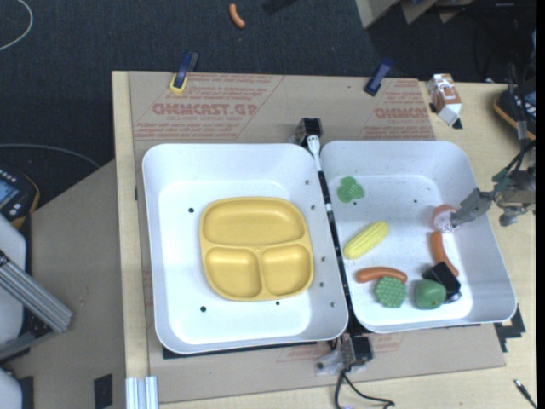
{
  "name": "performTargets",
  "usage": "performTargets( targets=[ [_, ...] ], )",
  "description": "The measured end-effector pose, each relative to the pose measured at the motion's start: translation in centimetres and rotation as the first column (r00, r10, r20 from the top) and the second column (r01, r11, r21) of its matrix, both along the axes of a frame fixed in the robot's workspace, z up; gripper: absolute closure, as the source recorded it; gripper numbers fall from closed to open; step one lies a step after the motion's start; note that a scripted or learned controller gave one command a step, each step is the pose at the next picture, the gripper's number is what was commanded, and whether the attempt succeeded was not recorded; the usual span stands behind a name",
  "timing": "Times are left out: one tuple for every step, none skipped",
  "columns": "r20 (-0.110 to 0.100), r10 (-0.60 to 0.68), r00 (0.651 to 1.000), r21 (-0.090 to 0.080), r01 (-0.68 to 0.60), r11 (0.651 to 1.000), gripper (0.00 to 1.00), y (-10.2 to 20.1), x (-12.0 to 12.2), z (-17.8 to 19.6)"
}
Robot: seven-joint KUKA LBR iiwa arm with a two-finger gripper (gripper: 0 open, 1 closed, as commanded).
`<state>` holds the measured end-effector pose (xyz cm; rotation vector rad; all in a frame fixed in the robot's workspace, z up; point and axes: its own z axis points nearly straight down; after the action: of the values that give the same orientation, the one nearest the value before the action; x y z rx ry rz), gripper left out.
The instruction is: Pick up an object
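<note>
Front edge: wires [353,382] hang off the surface [255,100] between the 2 bins.
Left bin: the left bin [166,228] holds 1 yellow plate [255,247] with 3 cups in it.
Right bin: the right bin [477,186] holds the toy food, which is what there is to pick up.
Toys in front: a green round toy [429,294], a bumpy green toy [391,292], a small black thing [443,277] and an orange sausage [380,273] sit close together.
Toys in the middle: a yellow corn [366,239] lies alone; another sausage [438,247] lies near the right wall.
Toy at the back: a green leafy toy [349,189] sits well apart from the rest.
Jaws: the jaws [464,213] reach in from the right, just above a small pink and white toy [443,217]. I cannot tell if they are open or closed, or if they hold anything.
What could go wrong: the pink toy is small and near the bin wall, so I think the jaws may bump the wall or push the toy away.
More trouble: the front toys are packed tight, so a grab there may catch 2.
Surface: brown board with red letters, held by 2 clips [181,73] at the back.
Room: dark carpet, with 1 orange bit [237,14] lying on it.
</note>
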<state>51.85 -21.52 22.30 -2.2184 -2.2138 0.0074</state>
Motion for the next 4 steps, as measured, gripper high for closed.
performTargets(
  targets=[
    [0.009, 0.002, 1.000, -0.003, -0.002, 1.000, 0.00, 0.0, 0.2, 0.4],
    [0.003, 0.001, 1.000, 0.000, -0.001, 1.000, 0.00, -0.1, -0.4, -4.1],
    [0.001, 0.001, 1.000, 0.001, -0.001, 1.000, 0.00, -0.6, -1.3, -10.0],
    [0.004, 0.006, 1.000, 0.008, -0.006, 1.000, 0.00, -0.2, -1.2, -14.0]
  ],
)
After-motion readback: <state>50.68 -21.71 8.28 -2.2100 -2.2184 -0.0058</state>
